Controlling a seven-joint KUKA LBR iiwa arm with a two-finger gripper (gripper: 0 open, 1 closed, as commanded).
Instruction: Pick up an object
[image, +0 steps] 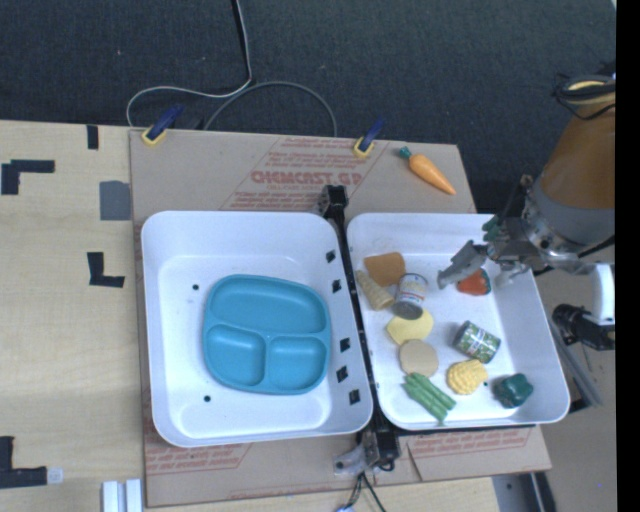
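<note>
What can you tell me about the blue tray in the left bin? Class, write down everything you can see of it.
The blue tray is a light blue, rounded-rectangle dish that looks like smooth plastic. Raised ridges split it into three compartments: one wide compartment along the far side and two smaller ones on the near side. It lies flat, right way up, roughly in the middle of the left bin, resting on the bin's white floor. Nothing sits in its compartments, and nothing else touches it.

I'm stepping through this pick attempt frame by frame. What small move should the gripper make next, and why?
Probably a short descent onto the red-orange object. The gripper sits in the right bin, right beside that piece, with nothing seen between its fingers. The small can lies farther off to its left.
</note>
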